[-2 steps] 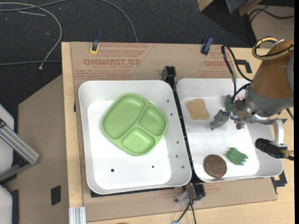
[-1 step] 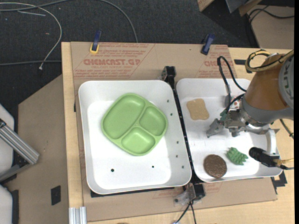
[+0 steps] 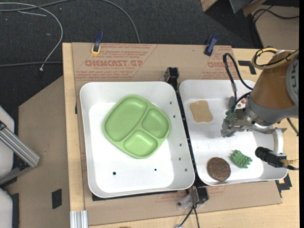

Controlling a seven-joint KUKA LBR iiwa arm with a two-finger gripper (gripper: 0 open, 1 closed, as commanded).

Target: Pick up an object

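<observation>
Open floor mid right bin (image 3: 209, 91) between tan slab (image 3: 201, 111), brown disc (image 3: 218, 168), green toy (image 3: 241, 159).

Brand, upper left: "CHEMCAST GP" in red on the brown protective sheet (image 3: 116, 61) above the left bin.
Brand, upper right: same red print, partly cut off, above the right bin.

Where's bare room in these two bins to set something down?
Left bin: floor below and left of the green plate. Right bin: patch between tan piece and brown disc. Crowded around the gripper and green toy.
</observation>
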